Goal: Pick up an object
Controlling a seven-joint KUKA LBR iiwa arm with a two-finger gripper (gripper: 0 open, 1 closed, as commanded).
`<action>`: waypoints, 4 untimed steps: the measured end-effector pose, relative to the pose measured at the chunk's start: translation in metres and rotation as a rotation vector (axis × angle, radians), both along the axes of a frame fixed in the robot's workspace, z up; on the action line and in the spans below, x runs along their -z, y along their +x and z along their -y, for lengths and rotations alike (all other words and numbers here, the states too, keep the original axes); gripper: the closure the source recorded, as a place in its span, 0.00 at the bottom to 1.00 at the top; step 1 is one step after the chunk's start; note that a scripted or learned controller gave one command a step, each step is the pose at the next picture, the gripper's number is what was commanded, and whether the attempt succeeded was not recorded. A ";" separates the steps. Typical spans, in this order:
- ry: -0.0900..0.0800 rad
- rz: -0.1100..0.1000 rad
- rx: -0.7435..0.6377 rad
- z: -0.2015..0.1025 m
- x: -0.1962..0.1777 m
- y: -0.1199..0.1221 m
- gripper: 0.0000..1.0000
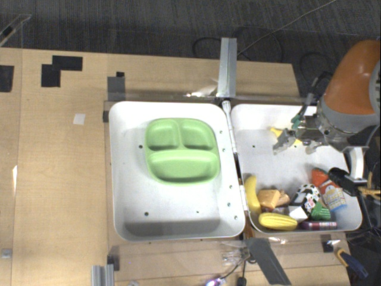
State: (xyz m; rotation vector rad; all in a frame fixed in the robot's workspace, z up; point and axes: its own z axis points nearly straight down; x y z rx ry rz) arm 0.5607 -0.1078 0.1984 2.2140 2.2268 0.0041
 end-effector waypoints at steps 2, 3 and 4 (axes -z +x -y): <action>-0.005 0.008 -0.297 0.049 -0.021 0.109 0.00; -0.003 0.004 -0.414 0.037 0.094 0.096 0.00; -0.006 0.015 -0.415 0.037 0.079 0.100 1.00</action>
